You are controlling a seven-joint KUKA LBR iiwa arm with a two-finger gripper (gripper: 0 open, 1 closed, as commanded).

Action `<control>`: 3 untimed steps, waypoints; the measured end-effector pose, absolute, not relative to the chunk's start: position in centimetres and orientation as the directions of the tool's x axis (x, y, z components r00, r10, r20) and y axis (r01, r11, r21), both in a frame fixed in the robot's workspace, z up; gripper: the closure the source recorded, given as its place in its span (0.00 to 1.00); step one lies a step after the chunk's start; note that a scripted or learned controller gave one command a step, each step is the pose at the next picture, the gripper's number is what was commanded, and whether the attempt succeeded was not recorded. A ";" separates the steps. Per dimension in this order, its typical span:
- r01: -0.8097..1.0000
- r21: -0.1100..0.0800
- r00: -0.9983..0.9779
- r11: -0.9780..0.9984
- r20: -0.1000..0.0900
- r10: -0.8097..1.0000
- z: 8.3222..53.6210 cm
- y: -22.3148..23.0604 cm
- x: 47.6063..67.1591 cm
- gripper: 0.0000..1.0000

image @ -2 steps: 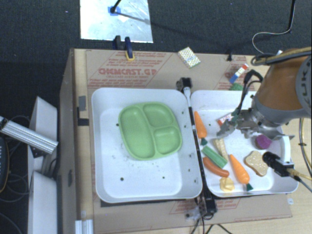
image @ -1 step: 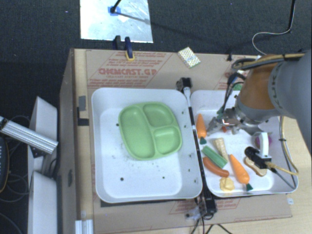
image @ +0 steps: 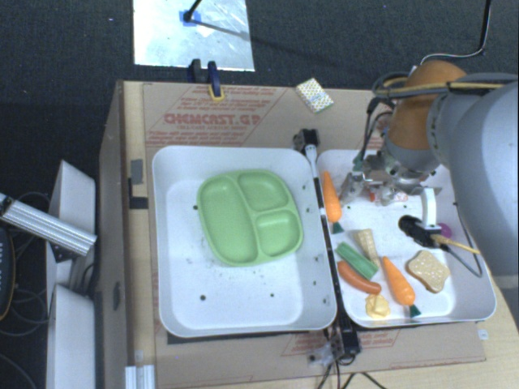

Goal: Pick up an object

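L to R: pale green divided plastic plate [image: 250, 217] in the left white bin [image: 174, 298]; toy food in the right white bin [image: 478, 298], incl. a long orange carrot [image: 330, 198] at its left wall. My claw [image: 381, 186] hangs over that bin's top, nothing gripped; open or closed, can't tell.

The grey arm [image: 478, 136] is reaching in from the right, its orange band [image: 418, 104] showing above the wrist, and the tool [image: 381, 186] is pointing downward.
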State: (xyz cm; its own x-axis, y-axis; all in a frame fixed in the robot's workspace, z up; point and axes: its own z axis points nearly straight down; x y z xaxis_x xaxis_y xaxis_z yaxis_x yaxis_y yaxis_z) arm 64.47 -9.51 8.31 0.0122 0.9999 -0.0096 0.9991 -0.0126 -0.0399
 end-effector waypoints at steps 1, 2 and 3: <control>1.000 -0.018 0.006 -0.006 -0.010 1.000 9.4 -9.3 64.8 1.00; 1.000 -0.018 0.006 -0.006 -0.010 1.000 9.4 -9.3 64.8 0.00; 1.000 0.004 0.000 0.000 -0.005 1.000 8.5 -9.0 60.9 0.00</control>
